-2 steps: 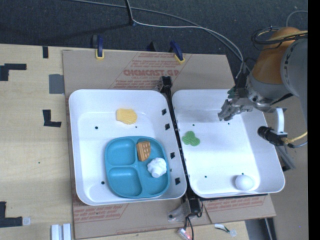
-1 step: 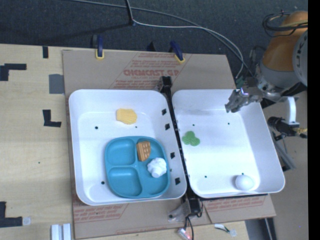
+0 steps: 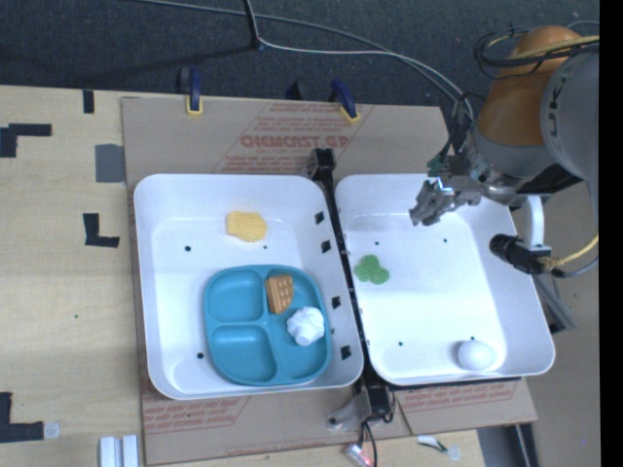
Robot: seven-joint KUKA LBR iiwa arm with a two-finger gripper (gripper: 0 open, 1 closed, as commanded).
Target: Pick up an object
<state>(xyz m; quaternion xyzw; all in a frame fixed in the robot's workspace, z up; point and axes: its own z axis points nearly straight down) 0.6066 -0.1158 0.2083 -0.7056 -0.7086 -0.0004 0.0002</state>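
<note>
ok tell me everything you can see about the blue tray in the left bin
The blue tray looks like smooth teal plastic with rounded corners, split into three compartments. It lies flat at the near end of the left bin. A tan waffle-like piece sits in the narrow right-hand compartment with a white crumpled lump nearer the camera.

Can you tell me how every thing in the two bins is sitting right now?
Blue tray: flat in left bin.
Waffle piece: on the tray.
White lump: on the tray.
Yellow piece: loose on left bin's floor.
Green piece: flat in right bin.
White ball: in right bin's near corner.
Gripper: over right bin, holding nothing.
</note>
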